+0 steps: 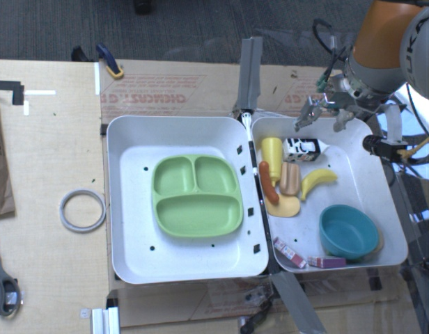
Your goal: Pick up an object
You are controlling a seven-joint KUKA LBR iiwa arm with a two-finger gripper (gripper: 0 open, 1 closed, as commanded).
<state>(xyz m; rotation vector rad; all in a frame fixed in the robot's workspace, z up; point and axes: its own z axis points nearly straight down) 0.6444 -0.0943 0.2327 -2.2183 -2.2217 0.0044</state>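
From the fixed overhead camera, the arm (390, 37) comes in at the upper right, grey with its orange band, and ends in the gripper (324, 115), which hangs above the far rim of the right bin (388, 207). Its two fingers (303, 119) are spread apart and nothing sits between them.

The nearest candidate for picking is the small black-and-white carton (302, 149), which lies in the far part of the right bin, just below the gripper in the picture and not touching it. Just to the carton's left stands a yellow cup (271, 152), close to the bin's left wall. Nearer the camera from these, a red sausage (269, 183) lies lengthwise along that wall, with a tan bun (290, 178) beside it and a flat yellowish piece (287, 206) partly under both. A banana (317, 181) curves to the right of the bun, well clear of the gripper. A blue bowl (348, 232) sits upright in the near right part of the bin, and at the near edge lie a small pink-and-white packet (289, 253) and a purple bar (327, 261).

The left bin (124, 207) holds a green divided plate (197, 195), lying flat near its middle.

On the bench to the left of the bins lies a ring of tape (83, 209), and a blue-and-yellow clamp (109, 61) rests near the far edge
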